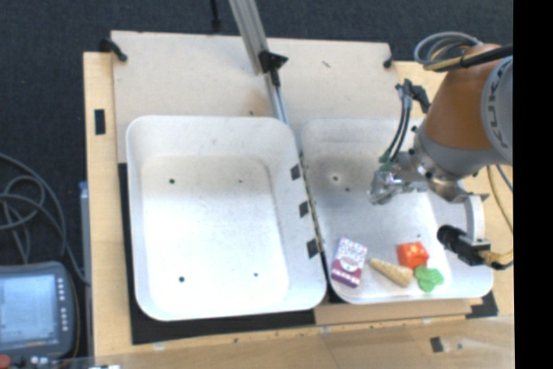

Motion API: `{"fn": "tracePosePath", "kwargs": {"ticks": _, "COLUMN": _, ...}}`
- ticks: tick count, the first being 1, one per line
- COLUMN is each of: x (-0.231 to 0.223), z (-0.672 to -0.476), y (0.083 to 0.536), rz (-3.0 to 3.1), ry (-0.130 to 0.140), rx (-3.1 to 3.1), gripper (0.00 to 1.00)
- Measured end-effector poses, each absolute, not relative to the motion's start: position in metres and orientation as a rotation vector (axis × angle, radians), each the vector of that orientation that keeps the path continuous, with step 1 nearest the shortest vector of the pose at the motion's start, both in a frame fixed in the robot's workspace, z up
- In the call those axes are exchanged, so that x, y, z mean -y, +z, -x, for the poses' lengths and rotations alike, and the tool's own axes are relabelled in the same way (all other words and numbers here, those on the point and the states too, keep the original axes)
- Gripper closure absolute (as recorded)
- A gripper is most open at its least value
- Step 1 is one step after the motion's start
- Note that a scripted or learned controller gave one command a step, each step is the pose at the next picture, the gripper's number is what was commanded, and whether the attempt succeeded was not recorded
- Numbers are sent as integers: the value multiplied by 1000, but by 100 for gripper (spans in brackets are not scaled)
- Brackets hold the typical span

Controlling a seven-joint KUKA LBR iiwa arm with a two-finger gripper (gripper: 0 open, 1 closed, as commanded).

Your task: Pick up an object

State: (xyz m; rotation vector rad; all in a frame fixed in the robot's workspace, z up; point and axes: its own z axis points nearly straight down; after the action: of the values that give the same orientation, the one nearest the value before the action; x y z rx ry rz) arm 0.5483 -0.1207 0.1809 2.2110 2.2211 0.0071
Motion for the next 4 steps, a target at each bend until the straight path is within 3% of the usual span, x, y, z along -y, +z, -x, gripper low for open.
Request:
{"fn": "tracePosePath", "kwargs": {"ticks": 2, "x": 132, "z": -552, "y": 266, "rz": -2214, "ry": 5, "rx": -2221, "gripper": 100}}
{"fn": "tracePosePath", "kwargs": {"ticks": 4, "x": 19, "z": -597, "y": 251, "rz": -2214, "ry": 2, "rx": -2228, "gripper": 100}}
